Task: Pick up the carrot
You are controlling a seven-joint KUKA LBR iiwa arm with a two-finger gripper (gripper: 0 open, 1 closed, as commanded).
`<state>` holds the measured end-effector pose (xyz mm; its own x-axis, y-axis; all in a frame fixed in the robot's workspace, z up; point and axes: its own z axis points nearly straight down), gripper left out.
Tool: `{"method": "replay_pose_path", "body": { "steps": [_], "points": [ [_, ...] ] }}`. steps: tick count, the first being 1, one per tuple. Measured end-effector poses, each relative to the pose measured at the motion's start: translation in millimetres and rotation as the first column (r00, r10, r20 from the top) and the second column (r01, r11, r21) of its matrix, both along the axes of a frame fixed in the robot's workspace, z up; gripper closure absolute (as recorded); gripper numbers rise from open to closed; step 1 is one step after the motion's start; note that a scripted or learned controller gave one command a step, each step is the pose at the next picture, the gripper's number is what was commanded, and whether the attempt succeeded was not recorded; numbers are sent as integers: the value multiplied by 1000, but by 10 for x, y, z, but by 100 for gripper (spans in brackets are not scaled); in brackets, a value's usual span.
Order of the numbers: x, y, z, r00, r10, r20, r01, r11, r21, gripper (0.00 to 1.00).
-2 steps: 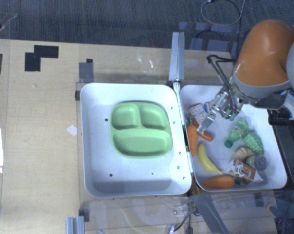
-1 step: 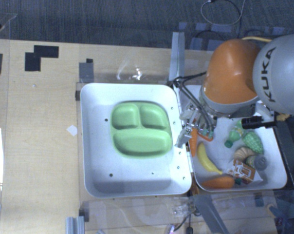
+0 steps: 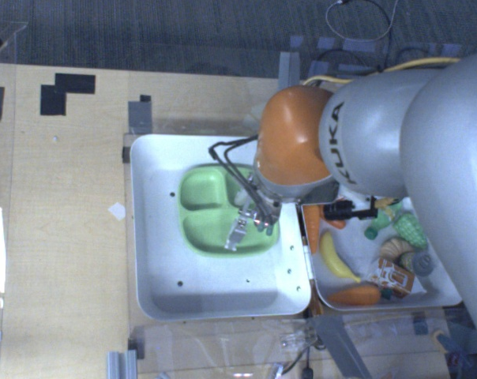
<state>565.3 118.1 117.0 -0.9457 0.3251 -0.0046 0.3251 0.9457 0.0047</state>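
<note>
An orange tapered carrot (image 3: 354, 294) lies at the front of the right bin (image 3: 444, 297), beside a banana (image 3: 336, 259). A second narrow orange shape (image 3: 311, 226) runs along that bin's left wall; I cannot tell what it is. My gripper (image 3: 251, 227) hangs over the left bin (image 3: 155, 235), above the right part of a green two-compartment dish (image 3: 207, 212). Its fingers stand apart with nothing between them. It is well to the left of the carrot, and the arm's orange band (image 3: 290, 144) hides the right bin's back left part.
The right bin also holds green toy pieces (image 3: 404, 229), a small printed box (image 3: 394, 276), a round brownish item (image 3: 394, 249) and a grey lump (image 3: 422, 263). The raised rims of the two bins meet between the gripper and the carrot.
</note>
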Motion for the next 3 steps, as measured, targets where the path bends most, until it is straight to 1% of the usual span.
{"method": "replay_pose_path", "body": {
  "steps": [1, 2, 3],
  "points": [
    [39, -3, 130, 1000, -3, 14, 3, 1000, 3, 100],
    [-169, 545, 1183, 926, -378, -1, 378, 926, 2, 100],
    [-170, 545, 1181, 926, -377, -1, 377, 926, 2, 0]
  ]
}}
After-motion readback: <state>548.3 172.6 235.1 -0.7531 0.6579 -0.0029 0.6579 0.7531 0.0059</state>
